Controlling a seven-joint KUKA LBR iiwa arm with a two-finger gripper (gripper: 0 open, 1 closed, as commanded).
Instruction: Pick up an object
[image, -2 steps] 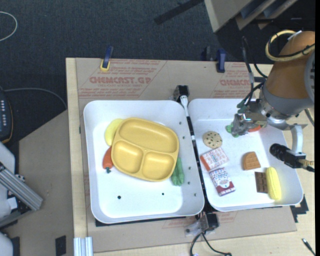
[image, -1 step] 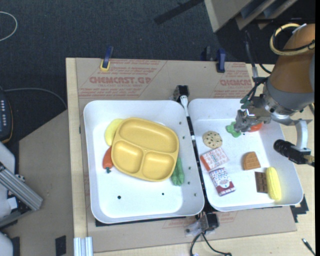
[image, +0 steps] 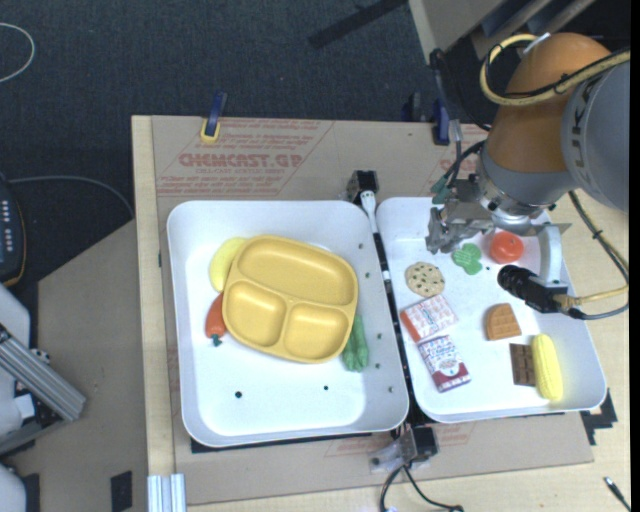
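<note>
My gripper hangs over the back of the right bin, under the grey wrist with the orange band. A small green toy vegetable lies just below and right of it, very close or touching. A red tomato-like piece sits to the right of the green one. A round cookie lies in front of the gripper, apart from it. Nothing is seen held.
The right bin also holds two red-and-white packets, a brown toast slice, a chocolate bar and a yellow piece. In the left bin lie a yellow divided tray, a red pepper and a green piece.
</note>
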